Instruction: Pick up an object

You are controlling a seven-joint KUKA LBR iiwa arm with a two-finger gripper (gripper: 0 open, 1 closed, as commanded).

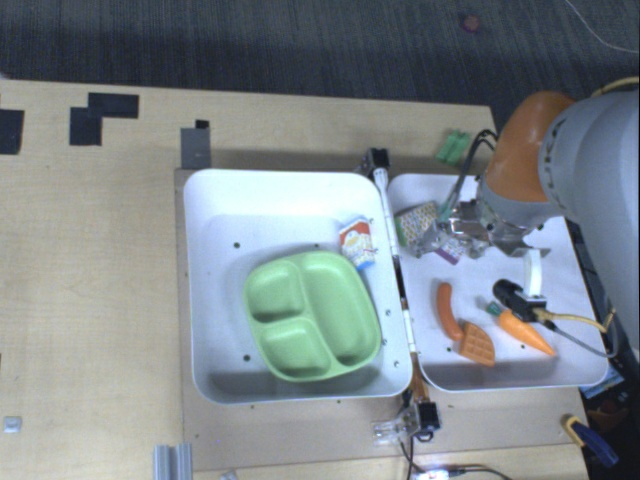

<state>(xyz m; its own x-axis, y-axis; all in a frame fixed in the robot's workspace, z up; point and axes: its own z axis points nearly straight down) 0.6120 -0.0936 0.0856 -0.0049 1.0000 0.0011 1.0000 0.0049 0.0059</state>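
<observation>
Right bin (575, 373): hot dog (446, 311), carrot (526, 332), tool (447, 236) above packet (416, 223); tool's state cannot be told.

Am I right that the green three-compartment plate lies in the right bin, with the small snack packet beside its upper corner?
Not quite. The camera view shows the green three-compartment plate in the left white bin, not the right one. The rest holds: the small snack packet lies beside the plate's upper right corner.
</observation>
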